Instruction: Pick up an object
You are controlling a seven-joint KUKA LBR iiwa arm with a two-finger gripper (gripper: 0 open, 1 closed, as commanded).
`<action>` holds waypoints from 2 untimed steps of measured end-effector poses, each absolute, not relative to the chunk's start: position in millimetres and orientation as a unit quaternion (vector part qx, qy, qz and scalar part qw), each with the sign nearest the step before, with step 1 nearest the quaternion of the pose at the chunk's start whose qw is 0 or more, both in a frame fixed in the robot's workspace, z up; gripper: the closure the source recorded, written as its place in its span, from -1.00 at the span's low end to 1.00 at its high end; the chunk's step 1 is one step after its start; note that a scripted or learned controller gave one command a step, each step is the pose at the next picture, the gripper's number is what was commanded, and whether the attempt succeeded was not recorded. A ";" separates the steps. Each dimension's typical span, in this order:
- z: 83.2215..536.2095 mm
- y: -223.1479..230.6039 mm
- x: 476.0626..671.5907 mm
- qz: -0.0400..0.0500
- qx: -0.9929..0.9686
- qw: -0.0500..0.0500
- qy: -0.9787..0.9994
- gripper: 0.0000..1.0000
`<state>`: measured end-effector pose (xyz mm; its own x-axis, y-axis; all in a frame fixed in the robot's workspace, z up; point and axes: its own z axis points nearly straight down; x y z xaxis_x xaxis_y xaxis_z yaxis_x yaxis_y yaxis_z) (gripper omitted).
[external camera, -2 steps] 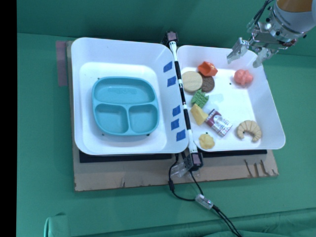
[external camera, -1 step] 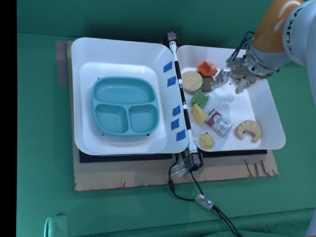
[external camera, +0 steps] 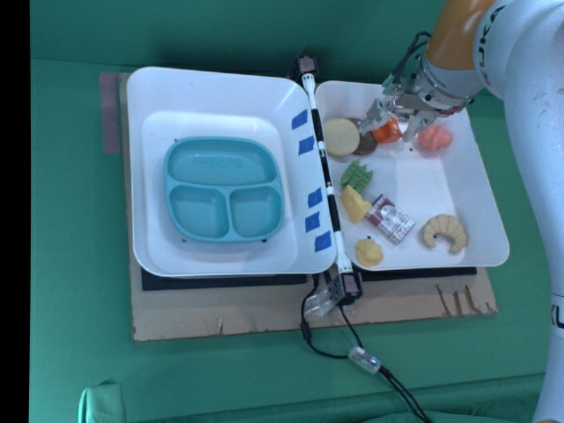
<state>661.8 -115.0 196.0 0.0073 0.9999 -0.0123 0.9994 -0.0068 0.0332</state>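
The right bin (external camera: pixel 480 183) holds several toy foods. My gripper (external camera: pixel 393 123) hangs low over its far part, fingers spread and open. An orange-red piece (external camera: pixel 386 132) lies just below and between the fingertips; I see no grip on it. A round tan bun (external camera: pixel 341 137) and a brown disc (external camera: pixel 364 145) lie just left of the gripper, and a pink-red piece (external camera: pixel 434 137) just right of it. Nearer the front are a green piece (external camera: pixel 356 175), a yellow wedge (external camera: pixel 355 205), a red-and-white packet (external camera: pixel 389 219), a croissant (external camera: pixel 444 232) and a small yellow item (external camera: pixel 368 252).
The left bin (external camera: pixel 150 95) carries a teal divided plate (external camera: pixel 223 188). A black-and-white bar (external camera: pixel 324 161) with blue tape marks runs between the bins. Cables (external camera: pixel 352 351) trail off the front of the cardboard base. The arm's orange band (external camera: pixel 463 20) rises at the upper right.
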 end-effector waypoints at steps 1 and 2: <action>212.5 -116.5 664.4 0.011 0.711 0.022 0.703 1.00; 302.2 -54.8 642.3 0.004 0.708 0.006 0.706 1.00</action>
